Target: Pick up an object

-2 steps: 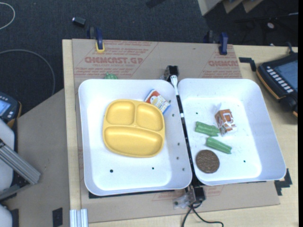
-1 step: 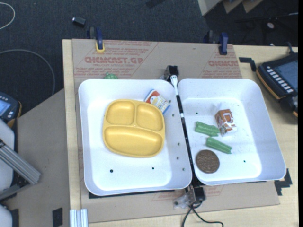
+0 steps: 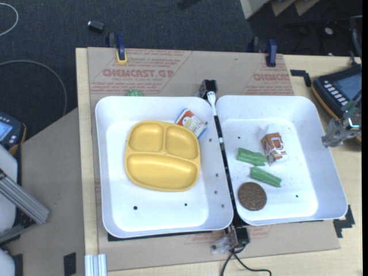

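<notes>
The flat brown board surface [image 3: 172, 68] bears two glossy white bins with rounded corners. The left bin [image 3: 115, 200] holds a smooth yellow three-part plate [image 3: 163, 155] and a small printed carton [image 3: 191, 121] touching its far edge. The right bin [image 3: 322, 171] holds a round brown cookie [image 3: 252, 195], two green pods [image 3: 257, 167] and a crumpled orange wrapper [image 3: 274, 146]. The metal tool [image 3: 342, 130] hangs beyond the right rim; I cannot tell its state.

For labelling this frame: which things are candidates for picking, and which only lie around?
Candidates: yellow divided plastic plate; small red-white packet; two green sticks; round brown cookie; orange-white carton.

Lying around: blue clamps; handheld pendant.
</notes>
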You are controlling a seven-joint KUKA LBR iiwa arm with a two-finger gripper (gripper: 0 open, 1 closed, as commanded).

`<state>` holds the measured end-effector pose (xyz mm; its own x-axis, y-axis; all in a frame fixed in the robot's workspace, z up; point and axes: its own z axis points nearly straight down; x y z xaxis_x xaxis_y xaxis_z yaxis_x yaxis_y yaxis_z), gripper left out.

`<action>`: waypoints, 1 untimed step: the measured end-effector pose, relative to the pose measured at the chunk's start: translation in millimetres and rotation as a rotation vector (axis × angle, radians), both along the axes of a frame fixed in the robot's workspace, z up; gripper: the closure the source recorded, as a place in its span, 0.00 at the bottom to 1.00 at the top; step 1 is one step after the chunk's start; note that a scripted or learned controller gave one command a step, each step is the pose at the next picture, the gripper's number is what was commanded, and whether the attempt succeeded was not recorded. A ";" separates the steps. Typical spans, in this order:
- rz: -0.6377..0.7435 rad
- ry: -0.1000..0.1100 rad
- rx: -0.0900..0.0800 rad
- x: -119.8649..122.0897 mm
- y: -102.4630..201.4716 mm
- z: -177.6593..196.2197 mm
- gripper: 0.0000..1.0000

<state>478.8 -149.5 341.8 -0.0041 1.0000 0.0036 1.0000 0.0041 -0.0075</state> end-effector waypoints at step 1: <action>-0.008 -0.013 -0.009 42.6 -68.4 8.8 1.00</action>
<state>521.4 -218.0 350.6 0.0036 1.0000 -0.0056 1.0000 -0.0035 0.0054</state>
